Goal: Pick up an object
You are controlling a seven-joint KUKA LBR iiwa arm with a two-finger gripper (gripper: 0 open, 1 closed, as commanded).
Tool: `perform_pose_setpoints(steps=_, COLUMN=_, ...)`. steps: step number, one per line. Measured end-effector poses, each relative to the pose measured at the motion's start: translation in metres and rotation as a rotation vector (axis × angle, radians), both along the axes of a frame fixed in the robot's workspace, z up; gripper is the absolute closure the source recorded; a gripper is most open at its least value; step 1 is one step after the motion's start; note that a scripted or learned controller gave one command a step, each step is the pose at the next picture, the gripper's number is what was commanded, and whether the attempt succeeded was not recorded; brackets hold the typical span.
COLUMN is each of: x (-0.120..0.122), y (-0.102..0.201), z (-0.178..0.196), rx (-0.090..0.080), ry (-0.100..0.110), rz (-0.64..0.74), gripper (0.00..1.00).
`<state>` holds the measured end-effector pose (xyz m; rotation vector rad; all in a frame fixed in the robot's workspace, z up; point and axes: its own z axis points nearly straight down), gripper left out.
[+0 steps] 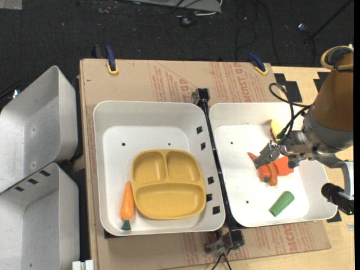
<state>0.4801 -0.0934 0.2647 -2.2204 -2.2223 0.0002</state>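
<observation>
My gripper hangs low in the right bin, reaching in from the right, over the orange toy that lies near the bin's middle. My fingers sit right at that toy's top, touching or nearly so, but the dark wrist parts crowd the spot and I cannot tell whether they are spread or pinched on it. A yellow piece peeks out just behind my wrist, near the bin's far wall. A green block lies tilted toward the near wall, apart from the orange toy. In the left bin a yellow tray lies flat, and a carrot lies just beside its left edge.
</observation>
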Motion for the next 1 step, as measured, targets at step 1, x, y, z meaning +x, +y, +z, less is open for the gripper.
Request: perform_pose_setpoints(steps=1, x=0.0001, y=-0.0072, z=-0.0604, rx=0.001, ry=0.007, rz=-0.003, gripper=0.00)
